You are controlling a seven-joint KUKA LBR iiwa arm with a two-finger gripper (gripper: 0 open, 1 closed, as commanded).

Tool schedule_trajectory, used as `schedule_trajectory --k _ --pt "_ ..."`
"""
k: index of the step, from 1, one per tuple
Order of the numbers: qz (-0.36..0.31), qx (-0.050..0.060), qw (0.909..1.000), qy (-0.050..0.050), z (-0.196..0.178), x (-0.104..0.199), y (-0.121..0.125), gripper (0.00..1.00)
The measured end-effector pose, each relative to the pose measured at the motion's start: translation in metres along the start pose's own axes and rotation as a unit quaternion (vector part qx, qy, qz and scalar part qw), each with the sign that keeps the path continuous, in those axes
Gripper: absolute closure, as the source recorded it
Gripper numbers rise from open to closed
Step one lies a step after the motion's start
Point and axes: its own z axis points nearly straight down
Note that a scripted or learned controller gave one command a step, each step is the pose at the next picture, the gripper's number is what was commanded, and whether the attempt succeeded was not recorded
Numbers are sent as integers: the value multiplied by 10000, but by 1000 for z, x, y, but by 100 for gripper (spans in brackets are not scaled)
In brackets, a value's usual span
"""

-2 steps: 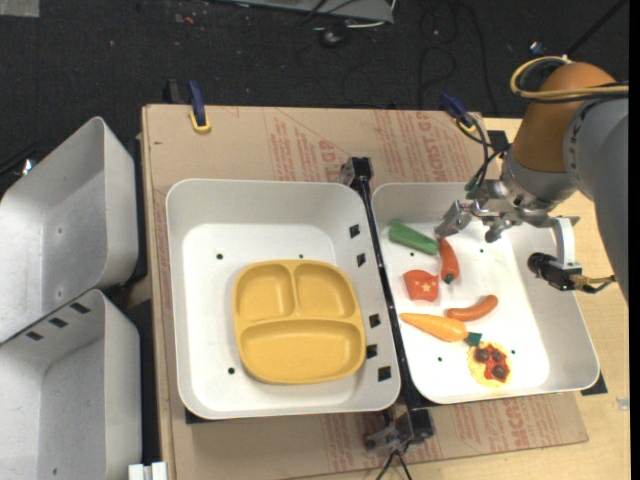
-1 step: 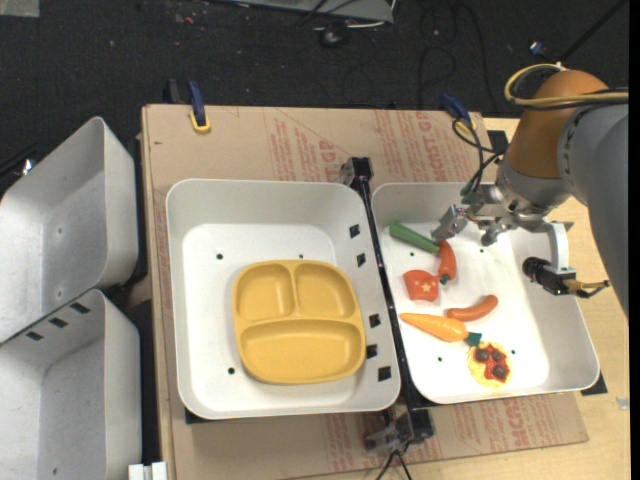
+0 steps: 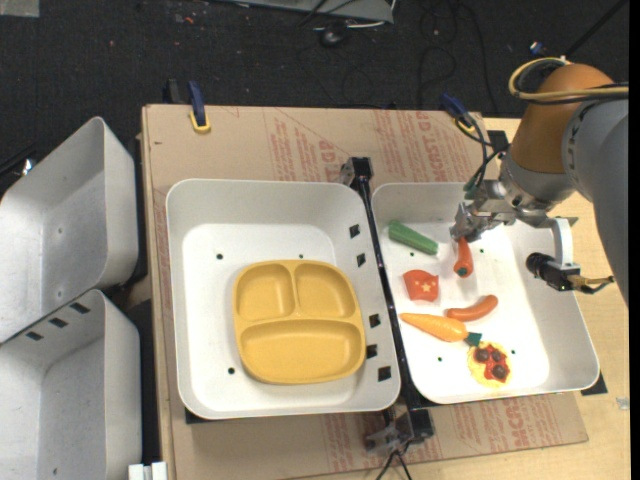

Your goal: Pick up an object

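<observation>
Nearest you, below the end effector [image 3: 466, 230], lie a pizza slice [image 3: 490, 364], a carrot [image 3: 436, 326] and a sausage [image 3: 471, 309], then a red piece [image 3: 422, 285] to its lower left, while its fingers grip the small orange-red carrot [image 3: 463, 258] hanging just under them, with a green pod [image 3: 412, 237] just to its left.

The grey arm [image 3: 600, 158] reaches in from the right side of the camera view, its thick last link slanting down and to the left. The orange band [image 3: 548, 128] wraps the arm just above the wrist, with a yellowish cable looped over its top. Below the band the wrist narrows into dark metal parts, and the claw [image 3: 466, 230] points down and left, held low. A black cable trails from the wrist toward the right.
</observation>
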Motion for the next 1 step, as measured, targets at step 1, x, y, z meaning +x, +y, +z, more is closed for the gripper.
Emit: schedule_trajectory --k 1 --pt "3 -22 10000 1 -57 8 8 100"
